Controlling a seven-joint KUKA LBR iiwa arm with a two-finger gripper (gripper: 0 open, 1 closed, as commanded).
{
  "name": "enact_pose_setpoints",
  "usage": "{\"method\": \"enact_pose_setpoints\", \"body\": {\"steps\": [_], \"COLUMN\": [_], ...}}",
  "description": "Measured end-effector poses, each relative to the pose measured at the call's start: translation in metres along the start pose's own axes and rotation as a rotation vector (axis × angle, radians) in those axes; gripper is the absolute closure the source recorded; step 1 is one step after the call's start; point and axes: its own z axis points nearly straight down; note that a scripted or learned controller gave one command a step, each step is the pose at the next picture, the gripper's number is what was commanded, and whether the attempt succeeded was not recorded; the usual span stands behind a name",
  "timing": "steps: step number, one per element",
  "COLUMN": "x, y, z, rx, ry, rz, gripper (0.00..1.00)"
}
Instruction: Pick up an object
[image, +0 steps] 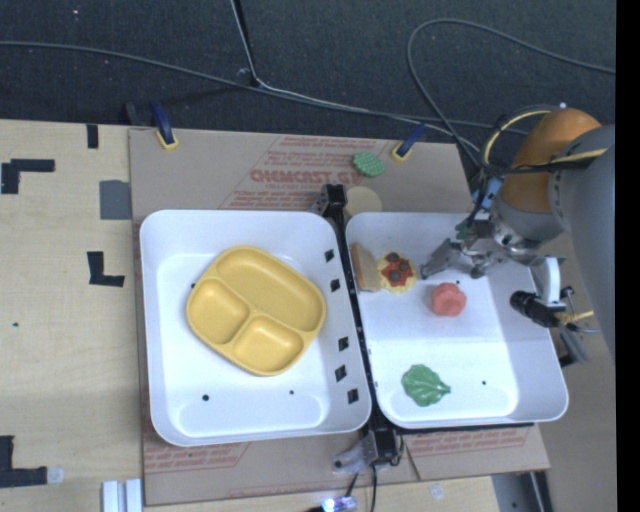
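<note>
At the right of the frame, the arm (590, 200) is grey with a rounded orange band, a yellow-edged cable loop, and dark metal fingers (440, 262).

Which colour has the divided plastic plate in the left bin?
The three-compartment plastic plate is yellow, seen best in the camera view, lying in the left white bin.
</note>
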Motion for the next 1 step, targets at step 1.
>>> {"method": "enact_pose_setpoints", "body": {"steps": [1], "x": [-0.0001], "y": [0.0014], "z": [-0.0128], "rx": [-0.004], "ry": [-0.002], "rz": [-0.001], "gripper": [1.0]}}
